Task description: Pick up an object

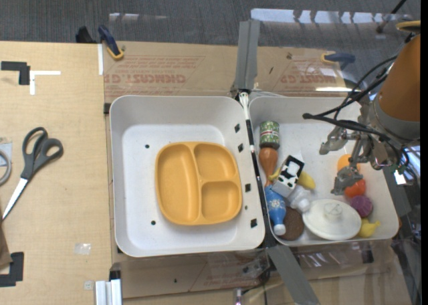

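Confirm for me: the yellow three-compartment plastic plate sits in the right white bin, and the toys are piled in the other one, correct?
Not quite. The camera view shows the yellow three-compartment plastic plate in the left white bin. The toys, such as the orange carrot-shaped toy and the white round lid, are piled in the right white bin.

Arm reaching in from the right, gripper low at the right side of the view

The arm enters at the right edge — its orange band fills the upper right corner, with grey wrist housing just below it and dark cables looping off to the left. Beneath the wrist hangs the gripper, its metal linkage angled down and leftward — the two fingers point downward, and whether they are parted or closed cannot be made out from this slant.
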Motion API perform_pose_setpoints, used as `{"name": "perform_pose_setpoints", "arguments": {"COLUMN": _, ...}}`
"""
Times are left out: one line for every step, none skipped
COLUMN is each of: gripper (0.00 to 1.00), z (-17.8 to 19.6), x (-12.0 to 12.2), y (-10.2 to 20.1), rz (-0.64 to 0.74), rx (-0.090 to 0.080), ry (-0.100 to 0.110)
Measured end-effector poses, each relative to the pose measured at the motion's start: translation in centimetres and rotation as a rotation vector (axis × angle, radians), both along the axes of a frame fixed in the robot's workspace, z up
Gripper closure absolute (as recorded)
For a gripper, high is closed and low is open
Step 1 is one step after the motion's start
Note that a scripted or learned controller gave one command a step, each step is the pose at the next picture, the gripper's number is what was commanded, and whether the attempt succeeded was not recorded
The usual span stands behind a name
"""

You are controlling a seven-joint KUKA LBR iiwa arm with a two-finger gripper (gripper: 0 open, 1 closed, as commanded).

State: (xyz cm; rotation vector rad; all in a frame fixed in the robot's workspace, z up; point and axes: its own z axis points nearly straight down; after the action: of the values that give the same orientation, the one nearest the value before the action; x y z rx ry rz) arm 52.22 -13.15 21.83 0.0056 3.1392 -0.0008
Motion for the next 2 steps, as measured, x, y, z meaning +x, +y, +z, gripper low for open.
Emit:
{"name": "perform_pose_setpoints", "arguments": {"gripper": 0.0, "z": -8.3, "x": 2.8, "y": -9.1, "rz": -0.132, "rx": 0.0, "ry": -0.001}}
{"name": "perform_pose_setpoints", "arguments": {"gripper": 0.0, "z": -12.5, "x": 5.2, "y": -9.0, "rz": -0.136, "rx": -0.001, "ry": -0.003}}
